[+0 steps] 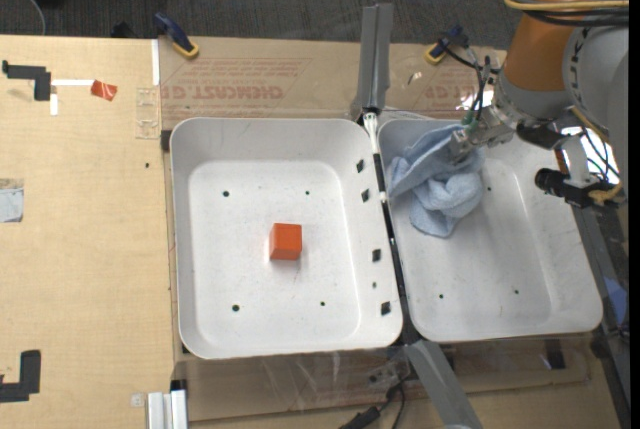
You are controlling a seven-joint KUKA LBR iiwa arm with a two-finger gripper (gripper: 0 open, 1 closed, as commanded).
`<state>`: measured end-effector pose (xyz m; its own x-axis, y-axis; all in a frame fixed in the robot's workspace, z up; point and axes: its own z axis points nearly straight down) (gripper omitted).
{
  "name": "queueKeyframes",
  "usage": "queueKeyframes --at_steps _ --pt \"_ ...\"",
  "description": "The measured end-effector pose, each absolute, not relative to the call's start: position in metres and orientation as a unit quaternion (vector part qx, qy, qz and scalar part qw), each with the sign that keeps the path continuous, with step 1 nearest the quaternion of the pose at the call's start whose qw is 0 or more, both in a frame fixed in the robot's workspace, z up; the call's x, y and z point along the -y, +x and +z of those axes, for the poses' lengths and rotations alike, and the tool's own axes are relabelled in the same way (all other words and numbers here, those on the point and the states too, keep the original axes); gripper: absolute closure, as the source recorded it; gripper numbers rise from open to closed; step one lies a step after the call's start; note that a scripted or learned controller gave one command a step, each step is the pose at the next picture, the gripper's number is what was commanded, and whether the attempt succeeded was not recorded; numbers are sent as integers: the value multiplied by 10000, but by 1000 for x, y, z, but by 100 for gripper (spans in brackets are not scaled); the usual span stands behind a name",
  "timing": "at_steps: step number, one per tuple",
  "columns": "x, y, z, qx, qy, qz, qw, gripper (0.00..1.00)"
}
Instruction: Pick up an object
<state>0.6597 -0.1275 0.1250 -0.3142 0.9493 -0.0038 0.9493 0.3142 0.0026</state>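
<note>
Nearest us, the counter's [80, 247] two white bins sit side by side: orange block [286, 242] mid left bin [200, 317], blue cloth [438, 185] bunched at the far-left corner of the right bin [560, 297]. Our gripper [470, 139] sits at the cloth's far-right edge, block well off to its left. Cloth folds and wrist hardware hide the tips; whether it's apart or clamped on fabric, we can't tell.
</note>
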Motion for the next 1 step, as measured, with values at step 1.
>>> queueKeyframes --at_steps 1 --pt "80 659 193 -7868 6172 2 13 100"
